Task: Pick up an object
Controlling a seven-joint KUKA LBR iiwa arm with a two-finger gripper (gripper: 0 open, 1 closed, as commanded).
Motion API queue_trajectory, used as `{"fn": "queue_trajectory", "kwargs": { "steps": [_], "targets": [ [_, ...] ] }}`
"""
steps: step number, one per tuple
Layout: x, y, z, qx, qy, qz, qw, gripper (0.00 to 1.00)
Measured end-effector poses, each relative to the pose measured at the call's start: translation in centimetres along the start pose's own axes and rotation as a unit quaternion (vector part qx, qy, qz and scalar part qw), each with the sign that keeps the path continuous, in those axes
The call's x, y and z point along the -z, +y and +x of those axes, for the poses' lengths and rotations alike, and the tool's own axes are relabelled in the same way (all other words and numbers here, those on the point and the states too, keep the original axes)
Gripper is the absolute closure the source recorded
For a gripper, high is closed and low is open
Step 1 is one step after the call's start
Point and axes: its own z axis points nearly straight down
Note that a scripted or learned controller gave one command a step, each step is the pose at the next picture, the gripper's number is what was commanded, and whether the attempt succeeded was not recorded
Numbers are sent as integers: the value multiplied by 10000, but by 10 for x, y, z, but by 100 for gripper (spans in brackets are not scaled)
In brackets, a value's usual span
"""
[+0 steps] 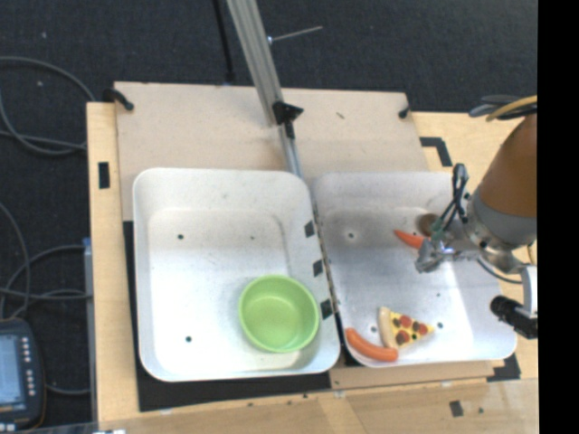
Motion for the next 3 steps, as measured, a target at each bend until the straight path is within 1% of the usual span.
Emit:
{"fn": "queue_trajectory", "kwargs": {
  "steps": [1, 2, 3],
  "targets": [
    [51, 3, -1, 1, 2, 3, 10000, 100],
    [56, 18, 49, 25, 19, 29, 10000, 100],
    [68, 25, 104, 30, 23, 26, 10000, 100]
  ]
}}
